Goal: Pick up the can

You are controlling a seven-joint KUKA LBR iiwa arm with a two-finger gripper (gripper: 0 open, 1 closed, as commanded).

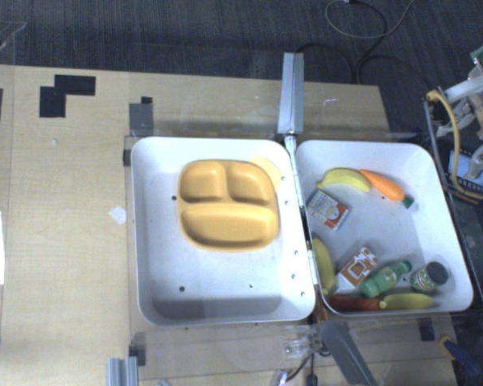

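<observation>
The can [428, 277] is small, with a dark top and a greenish label. It stands in the near right corner of the right bin [435, 215]. A green bottle [386, 279] lies just left of it, and a yellow banana [408, 301] lies in front of it against the bin's near wall.
The right bin also holds a carrot [384, 185], a second banana [345, 179], two small cartons [328, 209] [358, 265], a red item [356, 302] and a third banana [324, 264] along its left wall. A yellow compartment tray [228, 203] sits in the left bin [153, 240]. Cables and hardware [475, 111] crowd the right edge.
</observation>
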